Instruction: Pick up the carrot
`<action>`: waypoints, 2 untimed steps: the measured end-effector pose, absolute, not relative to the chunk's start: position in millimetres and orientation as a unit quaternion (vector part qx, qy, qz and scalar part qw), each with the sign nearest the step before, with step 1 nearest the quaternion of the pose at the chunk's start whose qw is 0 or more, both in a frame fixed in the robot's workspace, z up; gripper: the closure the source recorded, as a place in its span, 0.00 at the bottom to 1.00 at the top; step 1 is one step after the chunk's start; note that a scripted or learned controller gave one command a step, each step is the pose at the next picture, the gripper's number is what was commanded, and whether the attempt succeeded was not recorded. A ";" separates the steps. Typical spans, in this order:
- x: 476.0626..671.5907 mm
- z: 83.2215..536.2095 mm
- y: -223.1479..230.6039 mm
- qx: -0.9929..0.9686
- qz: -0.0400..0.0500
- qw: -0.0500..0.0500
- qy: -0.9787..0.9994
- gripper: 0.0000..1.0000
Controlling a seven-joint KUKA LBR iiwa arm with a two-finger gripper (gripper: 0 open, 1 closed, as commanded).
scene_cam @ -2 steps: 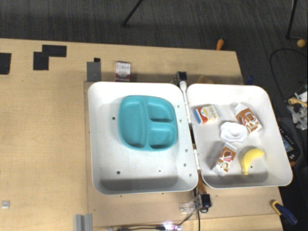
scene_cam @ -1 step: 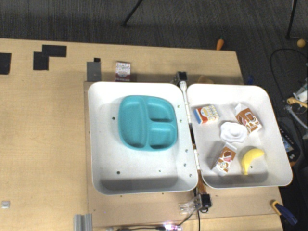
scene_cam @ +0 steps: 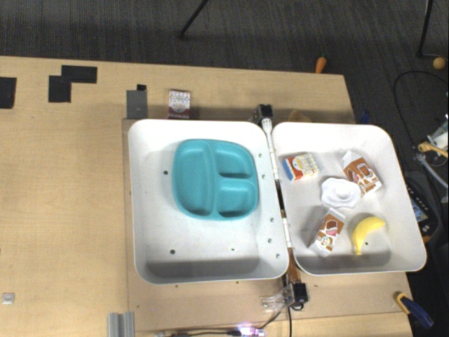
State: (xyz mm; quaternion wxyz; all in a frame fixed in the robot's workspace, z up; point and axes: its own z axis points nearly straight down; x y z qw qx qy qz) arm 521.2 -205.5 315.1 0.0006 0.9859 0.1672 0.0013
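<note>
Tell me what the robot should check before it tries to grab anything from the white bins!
1. Target identified: cannot tell. The small orange bit beyond the bench is too small to name.
2. Yellow banana, white crumpled object and small printed cartons lie unstacked in the right white bin: ok.
3. Teal divided plate sits flat in the left white bin: ok.
4. Bins sit side by side, rims meeting: ok.

Teal tray (scene_cam: 214,180), yellow banana (scene_cam: 366,232)
</note>
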 end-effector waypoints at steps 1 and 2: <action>521.2 315.1 -205.5 0.986 0.001 0.001 0.167 0.00; 521.2 315.1 -205.5 0.986 0.001 0.001 0.167 0.00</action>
